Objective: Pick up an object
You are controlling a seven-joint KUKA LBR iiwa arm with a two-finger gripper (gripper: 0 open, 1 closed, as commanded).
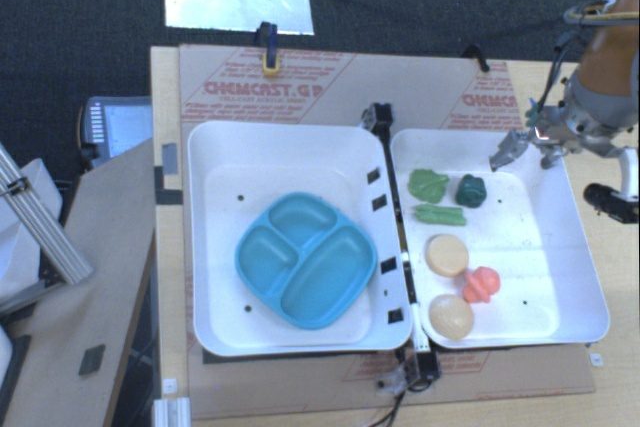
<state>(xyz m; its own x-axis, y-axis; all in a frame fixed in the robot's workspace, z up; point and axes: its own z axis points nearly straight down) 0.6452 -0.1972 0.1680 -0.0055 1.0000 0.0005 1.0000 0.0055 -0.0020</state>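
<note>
The gripper (527,150) is seen at the upper right of the right bin (560,245), its two fingers (505,155) spread apart with nothing between them; the jaws are released and are poised over the bin's back rim, clear of every object. Behind the gripper, at about two o'clock, the grey wrist and orange band of the arm (605,65) are seen reaching in.

From the gripper, a dark green piece (471,190) is found at about eight o'clock, close by. A lighter leafy green piece (428,183) lies just beside it at nine o'clock, and a green pod-like piece (439,214) lies below both. Further toward six o'clock, a pale round piece (447,255), a pink piece (481,284) and a second cream round piece (451,316) are set near one another.

In the left bin (230,165), a blue divided plate (305,259) is laid flat.
</note>
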